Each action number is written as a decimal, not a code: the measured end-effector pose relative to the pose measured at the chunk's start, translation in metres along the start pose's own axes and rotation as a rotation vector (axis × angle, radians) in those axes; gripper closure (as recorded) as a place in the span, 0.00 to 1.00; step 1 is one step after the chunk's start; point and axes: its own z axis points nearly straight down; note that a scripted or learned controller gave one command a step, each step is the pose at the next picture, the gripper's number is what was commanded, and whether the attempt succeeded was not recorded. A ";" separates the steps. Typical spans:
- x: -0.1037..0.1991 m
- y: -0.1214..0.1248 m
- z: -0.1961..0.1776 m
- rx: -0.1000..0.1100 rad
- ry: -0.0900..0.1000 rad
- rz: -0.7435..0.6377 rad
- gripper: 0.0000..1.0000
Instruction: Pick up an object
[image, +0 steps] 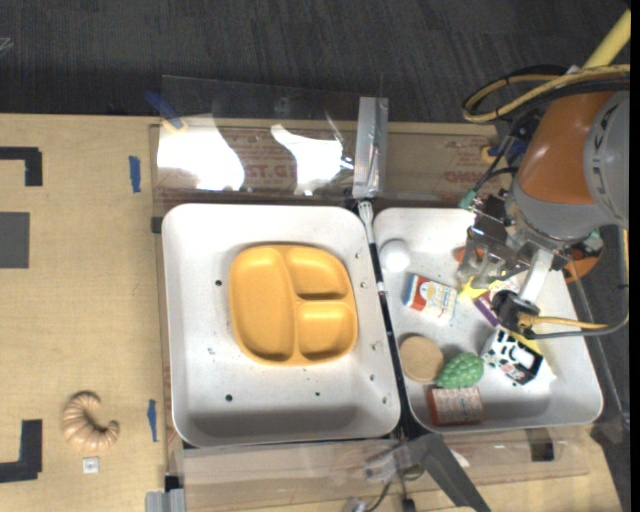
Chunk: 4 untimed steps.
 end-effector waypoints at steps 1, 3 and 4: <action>-0.001 -0.001 0.003 0.005 -0.003 0.001 0.00; -0.053 -0.017 0.063 0.007 -0.004 0.124 0.00; -0.063 -0.040 0.111 -0.020 0.002 -0.039 0.00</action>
